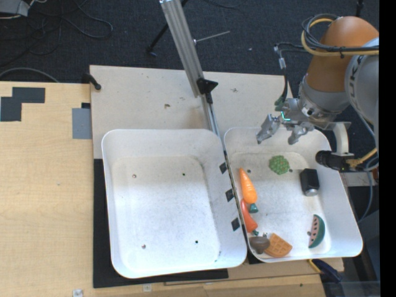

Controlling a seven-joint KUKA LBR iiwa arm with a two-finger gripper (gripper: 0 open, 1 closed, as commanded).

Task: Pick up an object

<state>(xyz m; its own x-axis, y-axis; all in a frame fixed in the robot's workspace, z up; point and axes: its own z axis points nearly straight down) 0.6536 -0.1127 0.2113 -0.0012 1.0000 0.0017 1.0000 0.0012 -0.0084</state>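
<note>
My gripper (281, 133) hangs open above the far edge of the right bin (346, 218), its two fingers spread apart with nothing between them. Just below it in the bin lies a green bumpy ball (279, 164). An orange carrot (247, 187) lies along the bin's left wall, with a smaller red-orange piece (249, 217) below it. A black block (309, 181) sits near the right wall. A watermelon slice (316, 231) rests at the front right, and a waffle-like orange piece (278, 246) next to a brown lump (260, 244) at the front.
The left bin (117, 166) sits beside the right one, divided by a wall with black clips (229, 193). A slanted aluminium post (185, 48) rises behind the bins. Cables and a black fitting (334, 159) hang at the right.
</note>
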